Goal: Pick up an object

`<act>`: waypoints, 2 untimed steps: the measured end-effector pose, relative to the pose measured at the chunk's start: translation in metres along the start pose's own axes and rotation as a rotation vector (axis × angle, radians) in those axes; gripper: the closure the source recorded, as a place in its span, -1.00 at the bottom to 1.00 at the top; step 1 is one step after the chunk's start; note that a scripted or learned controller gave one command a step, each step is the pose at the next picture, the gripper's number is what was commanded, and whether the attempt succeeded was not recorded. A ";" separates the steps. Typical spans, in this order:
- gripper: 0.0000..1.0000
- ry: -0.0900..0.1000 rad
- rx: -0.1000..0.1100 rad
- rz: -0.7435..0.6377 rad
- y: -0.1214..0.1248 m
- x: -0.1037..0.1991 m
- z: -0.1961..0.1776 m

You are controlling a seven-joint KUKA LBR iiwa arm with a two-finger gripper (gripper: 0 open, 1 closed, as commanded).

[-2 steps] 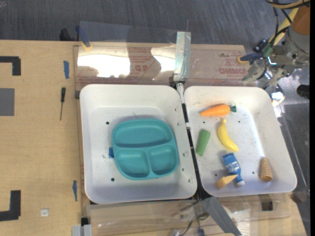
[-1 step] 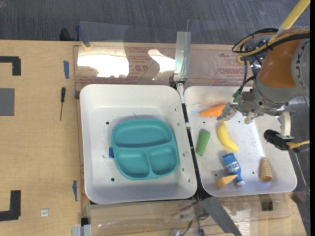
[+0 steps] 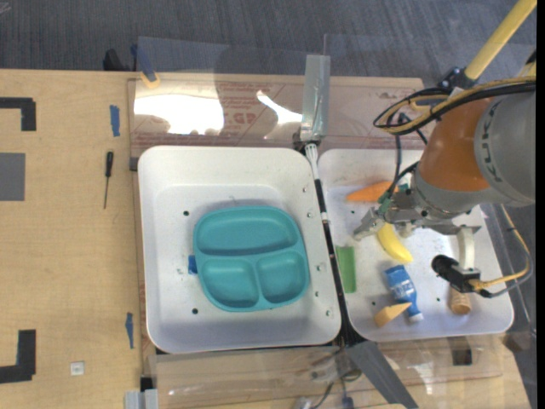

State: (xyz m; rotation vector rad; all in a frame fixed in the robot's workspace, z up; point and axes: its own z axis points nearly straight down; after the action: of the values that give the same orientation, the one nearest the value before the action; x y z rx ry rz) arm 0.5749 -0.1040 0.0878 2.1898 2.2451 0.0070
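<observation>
A teal divided tray (image 3: 250, 257) fills the left bin (image 3: 162, 186) (margins all round). In the right bin (image 3: 502, 313), the gripper (image 3: 381, 222) hovers by the banana (image 3: 392, 242), its opening impossible to judge; a blue bottle (image 3: 401, 286) lies nearby.

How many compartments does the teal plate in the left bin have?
3: one long section across the far side of the teal plate, and two smaller ones side by side along its near edge.
</observation>
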 end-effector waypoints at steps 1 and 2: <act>1.00 -0.001 -0.007 0.002 0.002 -0.001 -0.012; 1.00 0.002 -0.006 -0.031 0.080 0.058 -0.127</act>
State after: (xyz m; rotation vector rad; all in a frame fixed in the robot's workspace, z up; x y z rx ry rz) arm 0.6522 -0.0444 0.2151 2.1531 2.2761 0.0163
